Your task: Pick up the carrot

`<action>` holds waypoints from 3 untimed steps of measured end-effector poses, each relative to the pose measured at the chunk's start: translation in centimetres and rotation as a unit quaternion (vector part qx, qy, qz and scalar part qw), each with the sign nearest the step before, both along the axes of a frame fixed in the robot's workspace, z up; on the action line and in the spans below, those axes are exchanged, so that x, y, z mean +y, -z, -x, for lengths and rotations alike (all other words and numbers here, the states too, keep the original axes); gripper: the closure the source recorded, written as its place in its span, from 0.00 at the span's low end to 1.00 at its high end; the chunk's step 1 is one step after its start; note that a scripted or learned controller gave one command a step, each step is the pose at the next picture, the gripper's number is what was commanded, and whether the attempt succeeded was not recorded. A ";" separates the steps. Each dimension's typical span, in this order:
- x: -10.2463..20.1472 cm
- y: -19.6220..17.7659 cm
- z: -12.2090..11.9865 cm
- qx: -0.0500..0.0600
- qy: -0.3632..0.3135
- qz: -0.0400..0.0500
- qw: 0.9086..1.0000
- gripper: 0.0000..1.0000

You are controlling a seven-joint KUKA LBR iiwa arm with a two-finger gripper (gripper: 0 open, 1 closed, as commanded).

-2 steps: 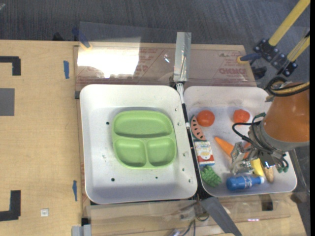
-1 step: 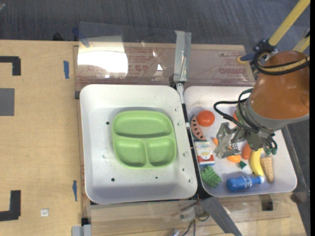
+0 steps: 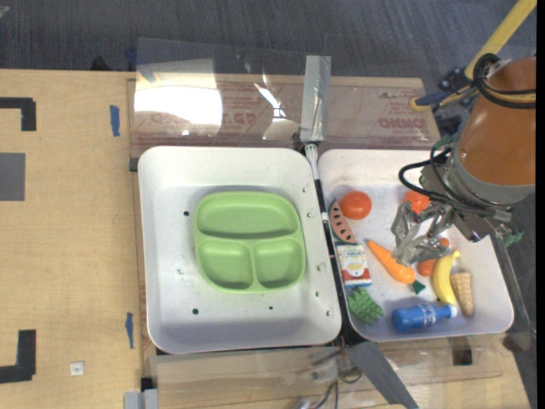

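Note:
The carrot (image 3: 389, 262) is orange with a small green end and lies slantwise on the floor of the right bin (image 3: 494, 324), near its middle. My gripper (image 3: 419, 235) hangs just above and to the right of the carrot's thick end. Its metal fingers (image 3: 401, 227) are open and point down, with no part of the carrot between them. A small red-orange item (image 3: 433, 245) lies under the fingertips, partly hidden.
Around the carrot lie a red tomato (image 3: 356, 204), a watermelon slice (image 3: 338, 221), a small carton (image 3: 352, 262), green broccoli (image 3: 366, 305), a blue bottle (image 3: 423, 315), a banana (image 3: 443, 279) and a corn cob (image 3: 462, 293). The left bin (image 3: 162, 228) holds a green divided plate (image 3: 249, 239).

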State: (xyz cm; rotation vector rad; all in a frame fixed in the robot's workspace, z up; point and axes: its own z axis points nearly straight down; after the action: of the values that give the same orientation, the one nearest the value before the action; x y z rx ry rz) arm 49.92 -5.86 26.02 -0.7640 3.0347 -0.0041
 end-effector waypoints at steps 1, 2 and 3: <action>-4.2 16.4 -1.6 0.003 -0.094 0.000 0.996 1.00; 2.9 7.4 -1.8 0.001 -0.220 0.001 0.975 1.00; -2.3 -13.3 0.2 0.000 -0.278 0.004 0.961 1.00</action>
State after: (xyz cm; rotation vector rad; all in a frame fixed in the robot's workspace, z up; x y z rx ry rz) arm 49.68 -8.17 39.36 -1.5784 2.7037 -0.0119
